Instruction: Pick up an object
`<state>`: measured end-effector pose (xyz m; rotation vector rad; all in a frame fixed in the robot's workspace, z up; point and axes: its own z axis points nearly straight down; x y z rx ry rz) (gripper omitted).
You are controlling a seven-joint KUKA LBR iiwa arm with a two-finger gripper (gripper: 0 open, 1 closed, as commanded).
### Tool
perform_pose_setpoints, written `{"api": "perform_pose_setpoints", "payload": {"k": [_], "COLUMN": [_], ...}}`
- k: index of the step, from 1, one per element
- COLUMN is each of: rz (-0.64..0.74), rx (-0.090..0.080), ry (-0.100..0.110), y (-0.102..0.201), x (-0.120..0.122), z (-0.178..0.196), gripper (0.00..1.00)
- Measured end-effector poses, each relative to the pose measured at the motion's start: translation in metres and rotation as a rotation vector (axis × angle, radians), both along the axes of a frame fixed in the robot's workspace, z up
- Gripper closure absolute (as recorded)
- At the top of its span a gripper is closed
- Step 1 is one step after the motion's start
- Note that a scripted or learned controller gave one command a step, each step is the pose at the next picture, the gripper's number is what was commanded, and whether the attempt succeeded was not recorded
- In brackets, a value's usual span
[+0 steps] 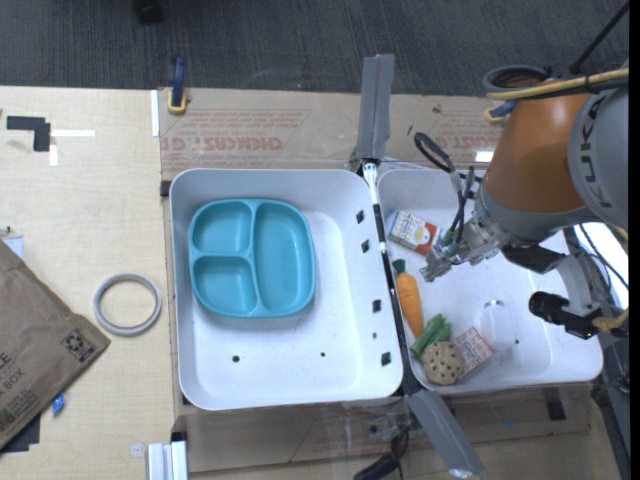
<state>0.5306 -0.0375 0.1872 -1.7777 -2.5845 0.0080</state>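
In the right bin (570, 363), a small white and orange carton (411, 231) lies at the far left corner. An orange carrot (408, 302) lies along the left wall, with a green piece (432, 330) just below it. A round brown cookie (441, 363) and a small printed packet (473, 347) sit near the front edge. A clear, faint cup-like object (495, 319) rests in the middle. My gripper (440, 261) hangs low over the bin, just right of the carton and above the carrot's top end. Nothing is seen held in it.
The left bin (200, 368) holds a blue divided plate (251, 258). A grey tape ring (127, 302) and a brown cardboard box (35, 353) lie on the bench to the left. The arm's orange band (535, 158) looms over the right bin's back.
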Motion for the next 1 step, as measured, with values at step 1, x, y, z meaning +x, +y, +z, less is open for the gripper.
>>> {"api": "perform_pose_setpoints", "payload": {"k": [1], "rz": [-0.002], "rx": [-0.001], "ry": [0.006], "y": [-0.0019], "x": [0.0009], "z": [0.0049], "gripper": [1.0]}}
